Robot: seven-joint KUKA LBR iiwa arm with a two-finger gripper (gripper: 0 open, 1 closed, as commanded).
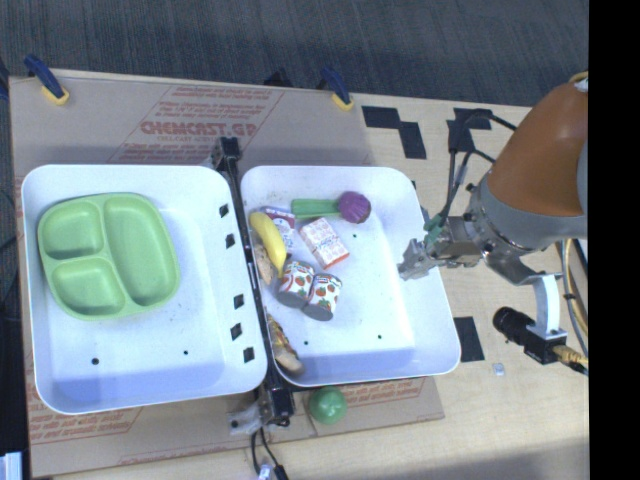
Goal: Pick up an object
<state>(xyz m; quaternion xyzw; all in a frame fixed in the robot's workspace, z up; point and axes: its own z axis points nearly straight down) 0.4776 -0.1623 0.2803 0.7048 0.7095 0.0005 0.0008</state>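
Lying curved — yellow banana [267, 240].

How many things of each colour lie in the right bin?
Yellow: 1, the banana
Green and purple: 1, the toy with the purple head
Red and white: 3, the carton and two cans
Brown: 1, a piece at the bin's lower left corner
Total: 6

I see even, diffuse overhead light, bright without being harsh. The white bins [400, 313] read almost blown out, with a faint bluish tint along their near walls. Shadows are soft and short under the items in the right bin. The picture is low-resolution and slightly soft; small print is illegible. The arm [540, 168] at right looks blurred.
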